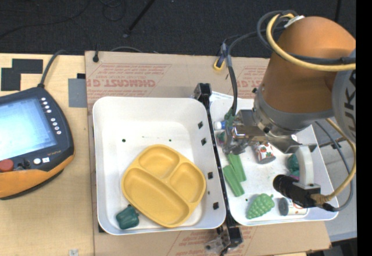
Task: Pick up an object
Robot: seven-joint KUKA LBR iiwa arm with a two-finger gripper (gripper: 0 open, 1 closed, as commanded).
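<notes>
Camera view, claw: the claw (233, 135) is down inside the right bin (264, 182), at centre right of the frame, close to the wall that bin shares with its neighbour.
Claw state: cannot tell whether it is apart or together; the metal parts blur into one another, and nothing can be made out in its grip.
Arm: the arm (308, 68) comes in from the right, its orange band bulking over the upper right of the frame and covering the far part of the right bin.
Nearest thing: a green stick-shaped toy (234, 173) lies just below the claw, running toward the lower edge of the frame.
Other things in the right bin: a small red-and-white item (265, 154) just right of the claw; a teal item (293, 163) further right; a green grape bunch (260, 205) near the lower rim, with a small grey piece (283, 206) beside it.
Left bin: the left bin (151, 124) holds a yellow divided plate (164, 184), with a dark green lump (127, 217) touching the plate's lower left edge.
Tabletop: the tabletop (133, 77) shows brown card with red print above the bins.
Far left: a control pendant (29, 132) with a lit screen rests well apart from both bins.
</notes>
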